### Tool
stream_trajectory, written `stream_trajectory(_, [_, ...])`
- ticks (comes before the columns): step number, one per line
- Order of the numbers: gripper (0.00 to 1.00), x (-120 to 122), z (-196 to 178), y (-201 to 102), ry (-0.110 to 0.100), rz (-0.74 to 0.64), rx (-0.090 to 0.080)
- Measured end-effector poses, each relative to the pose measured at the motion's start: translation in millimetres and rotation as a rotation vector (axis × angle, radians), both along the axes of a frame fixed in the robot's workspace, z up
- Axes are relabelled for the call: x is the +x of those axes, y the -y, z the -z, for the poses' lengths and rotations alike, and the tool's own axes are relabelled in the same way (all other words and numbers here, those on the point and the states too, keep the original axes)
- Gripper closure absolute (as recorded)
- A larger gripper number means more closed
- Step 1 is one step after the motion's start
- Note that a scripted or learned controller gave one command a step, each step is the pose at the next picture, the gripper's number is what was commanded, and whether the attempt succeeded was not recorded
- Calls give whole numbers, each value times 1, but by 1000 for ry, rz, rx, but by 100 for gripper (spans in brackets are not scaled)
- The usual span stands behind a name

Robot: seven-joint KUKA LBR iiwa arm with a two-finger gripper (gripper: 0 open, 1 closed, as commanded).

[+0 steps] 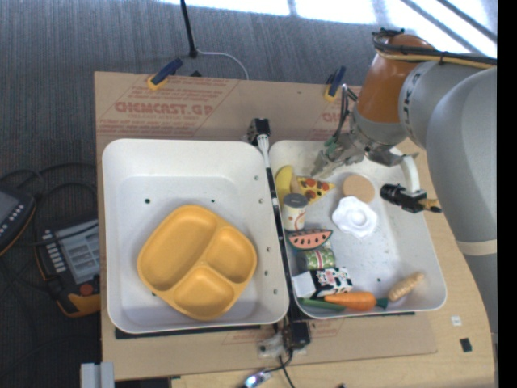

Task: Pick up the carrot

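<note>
1. Camera view, layout: two white bins side by side on the bench. The left bin [129, 168] holds a yellow divided plate [198, 259]. The right bin [424, 253] holds all the small clutter.

2. Camera view, target: the carrot [354, 301] lies flat along the near wall of the right bin, orange body with a green top pointing left. A black-and-white carton [331, 280] is just beside it on the far side, and a tan stick-shaped item [405, 286] sits just off its right end.

3. Camera view, arm: the gripper [329, 157] hangs low over the far-left part of the right bin, near the pizza slice [312, 187] and banana [283, 180]. It is well apart from the carrot, at roughly the opposite end of the bin.

4. Camera view, end effector state: the tip is dark and blurred against the bin wall. Can't tell how wide it is, and nothing visible is in it.

5. Other items between gripper and carrot: white fried-egg piece [355, 217], tan round disc [359, 188], watermelon slice [310, 238], small can [295, 210].

6. Progress, my read: nothing done yet. The carrot is untouched on the bin floor. Left to do: travel to the near wall, line up across the carrot's body, descend, close, lift. Watch the near wall and the carton, since clearance on both sides looks tight.
</note>
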State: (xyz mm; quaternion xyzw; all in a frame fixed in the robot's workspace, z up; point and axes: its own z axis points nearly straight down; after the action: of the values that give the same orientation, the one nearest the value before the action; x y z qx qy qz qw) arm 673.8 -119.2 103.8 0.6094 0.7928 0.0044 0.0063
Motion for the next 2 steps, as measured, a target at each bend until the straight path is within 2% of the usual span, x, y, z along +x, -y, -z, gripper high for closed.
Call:
stream_trajectory(1, [100,-44,10,11,10,-384,-11])
stream_trajectory(2, [100,-122,11,63,9,-870,-10])
